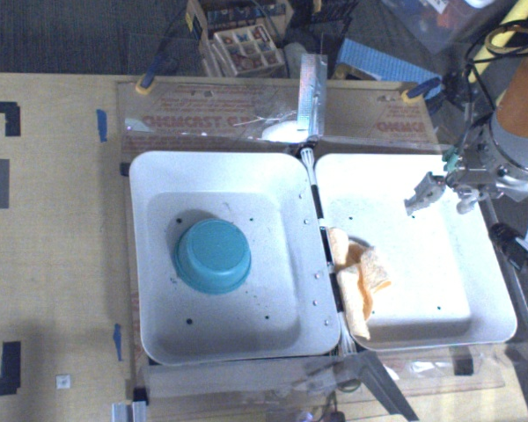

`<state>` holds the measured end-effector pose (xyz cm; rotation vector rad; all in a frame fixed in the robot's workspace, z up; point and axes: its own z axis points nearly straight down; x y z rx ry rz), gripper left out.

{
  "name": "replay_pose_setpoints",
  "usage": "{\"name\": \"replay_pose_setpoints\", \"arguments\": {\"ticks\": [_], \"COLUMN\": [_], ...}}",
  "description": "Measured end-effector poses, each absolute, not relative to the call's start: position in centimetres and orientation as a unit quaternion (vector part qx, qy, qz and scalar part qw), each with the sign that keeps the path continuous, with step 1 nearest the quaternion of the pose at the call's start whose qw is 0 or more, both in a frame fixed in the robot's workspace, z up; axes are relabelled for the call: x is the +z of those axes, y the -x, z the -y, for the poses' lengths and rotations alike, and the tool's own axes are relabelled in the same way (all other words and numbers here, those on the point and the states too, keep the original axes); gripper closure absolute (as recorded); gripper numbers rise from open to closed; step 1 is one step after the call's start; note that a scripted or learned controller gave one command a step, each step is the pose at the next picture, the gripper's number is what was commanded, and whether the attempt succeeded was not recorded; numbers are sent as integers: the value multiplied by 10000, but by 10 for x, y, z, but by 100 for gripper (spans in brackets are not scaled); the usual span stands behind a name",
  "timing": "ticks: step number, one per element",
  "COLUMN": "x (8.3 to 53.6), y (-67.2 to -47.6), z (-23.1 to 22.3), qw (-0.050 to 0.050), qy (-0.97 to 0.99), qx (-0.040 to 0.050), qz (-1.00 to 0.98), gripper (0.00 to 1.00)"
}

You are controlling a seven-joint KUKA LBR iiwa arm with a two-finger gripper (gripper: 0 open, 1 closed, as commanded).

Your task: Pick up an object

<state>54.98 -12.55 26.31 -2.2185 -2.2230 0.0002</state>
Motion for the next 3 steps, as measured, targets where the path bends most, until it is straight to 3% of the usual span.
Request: {"name": "replay_pose_setpoints", "arguments": {"ticks": [1,2,3], "x": [186,125,90], "y": [-532,-492,-519], "z": [65,104,99], "qw": [3,4,-34], "qy": [7017,6842,6560], "qx": [2,1,-31], "qz": [7125,7293,7547], "gripper": [0,0,0]}}
